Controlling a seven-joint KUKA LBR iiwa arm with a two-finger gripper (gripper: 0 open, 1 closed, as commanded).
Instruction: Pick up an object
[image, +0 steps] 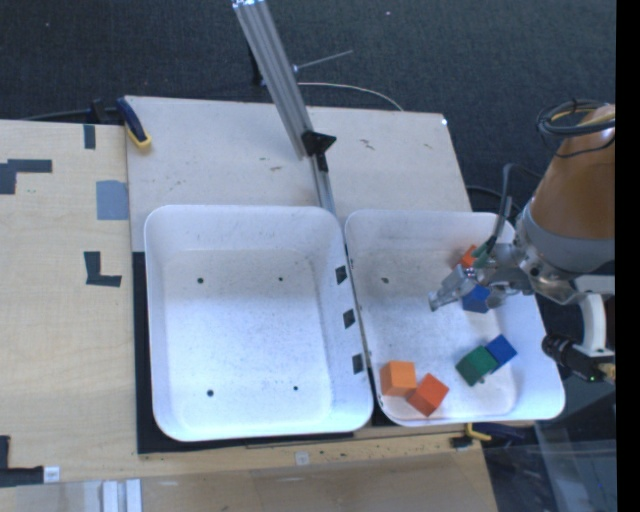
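My gripper (452, 293) hangs low over the right bin (400, 250), near the middle of its right half. A small blue block (477, 298) shows right against the gripper, and I cannot tell whether it is held. Close to the wrist, just above, sits a small red-orange piece (467, 262). Along the bin's near side lie an orange cube (400, 376) and a red-orange cube (430, 394), touching each other. To their right a green block (476, 366) rests against another blue block (501, 350).
The left bin (165, 300) lies beside the right one, their rims meeting in the middle. A slanted metal pole (285, 85) rises from the back between the bins. A yellow-handled tool (135, 125) lies on the bench at the back left.
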